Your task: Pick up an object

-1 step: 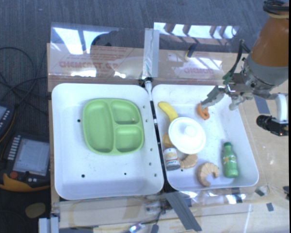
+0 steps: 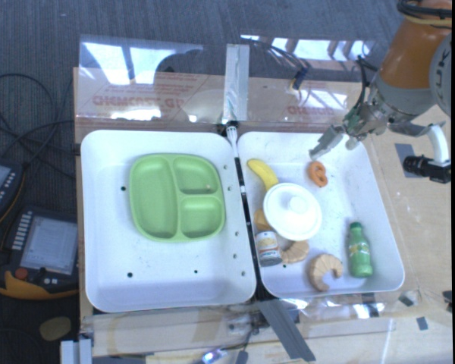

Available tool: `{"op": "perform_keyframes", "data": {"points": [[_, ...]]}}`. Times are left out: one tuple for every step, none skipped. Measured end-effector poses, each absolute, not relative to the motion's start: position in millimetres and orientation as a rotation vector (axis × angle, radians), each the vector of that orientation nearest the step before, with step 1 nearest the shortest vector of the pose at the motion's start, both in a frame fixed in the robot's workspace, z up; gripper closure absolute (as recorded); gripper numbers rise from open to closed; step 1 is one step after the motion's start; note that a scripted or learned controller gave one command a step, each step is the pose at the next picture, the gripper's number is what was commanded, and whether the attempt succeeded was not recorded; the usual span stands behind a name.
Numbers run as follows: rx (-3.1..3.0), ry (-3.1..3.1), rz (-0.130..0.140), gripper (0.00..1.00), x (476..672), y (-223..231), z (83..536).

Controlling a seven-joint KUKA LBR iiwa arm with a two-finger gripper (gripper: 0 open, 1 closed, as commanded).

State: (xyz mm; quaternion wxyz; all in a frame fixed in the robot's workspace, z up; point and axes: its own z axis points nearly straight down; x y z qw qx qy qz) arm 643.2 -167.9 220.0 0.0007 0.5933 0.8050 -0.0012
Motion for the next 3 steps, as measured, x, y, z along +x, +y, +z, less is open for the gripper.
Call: {"op": "perform_keyframes", "data": {"points": [[2.12,2.322,0.001,0.0,594.0,-155,134],[2.176,2.255,0.005,0.0,671.3,-174,89],[2.133,2.304,-0.006,0.0,626.7,-197,119]]}}
